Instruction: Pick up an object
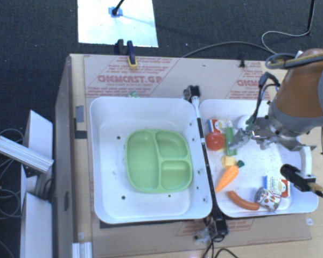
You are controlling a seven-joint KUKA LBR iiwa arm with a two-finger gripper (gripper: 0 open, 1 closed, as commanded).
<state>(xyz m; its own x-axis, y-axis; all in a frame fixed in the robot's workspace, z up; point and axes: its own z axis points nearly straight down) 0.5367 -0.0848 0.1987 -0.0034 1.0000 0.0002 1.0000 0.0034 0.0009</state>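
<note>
Your gripper (236, 140) hangs low beside the tomato (216, 140); I cannot tell its grip. The toy carrot (227, 178) looks light, hard and smooth. Grab its fat middle.

Green plate (159, 160), orange carrot (227, 177), red tomato (216, 140), white bins (105, 198).

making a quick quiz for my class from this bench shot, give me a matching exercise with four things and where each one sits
Things:
1. green divided plate
2. carrot
3. sausage
4. tomato

Places:
A. near the right bin's front edge
B. middle of the left bin
C. right bin, close to the divider, near the back
D. right bin, between the tomato and the sausage

Pairs: 1-B, 2-D, 3-A, 4-C
</note>
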